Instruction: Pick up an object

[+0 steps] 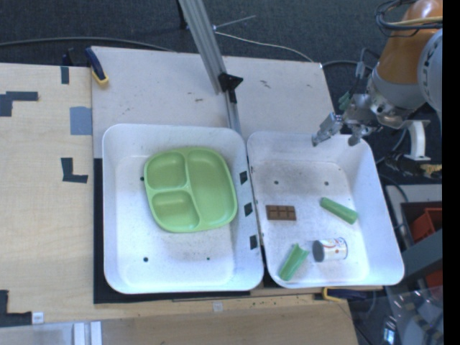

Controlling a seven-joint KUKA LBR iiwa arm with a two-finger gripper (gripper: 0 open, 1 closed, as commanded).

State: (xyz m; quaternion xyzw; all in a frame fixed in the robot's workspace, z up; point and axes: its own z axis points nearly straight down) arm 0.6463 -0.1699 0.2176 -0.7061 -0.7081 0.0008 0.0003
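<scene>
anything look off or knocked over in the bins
The small white bottle lies on its side near the front of the right bin, beside a green piece. The green plate in the left bin sits slightly askew. Nothing looks spilled.

The desk (43, 214) is pale wood at nine o'clock, marked with dark tape strips (70, 171), and carries a white board (172, 92) toward twelve o'clock. Two shallow white bins sit side by side on a black mat (98, 264), touching along their inner edges at the centre. The left bin (115, 264) lies toward eight o'clock, the right bin (374, 192) toward four o'clock. A blue-and-yellow clamp (96, 66) grips the board's corner at eleven o'clock. A slanted metal post (203, 34) rises from the board at twelve o'clock, just behind the bins' meeting edge. Thin cables (273, 47) trail across the board toward one o'clock.
</scene>
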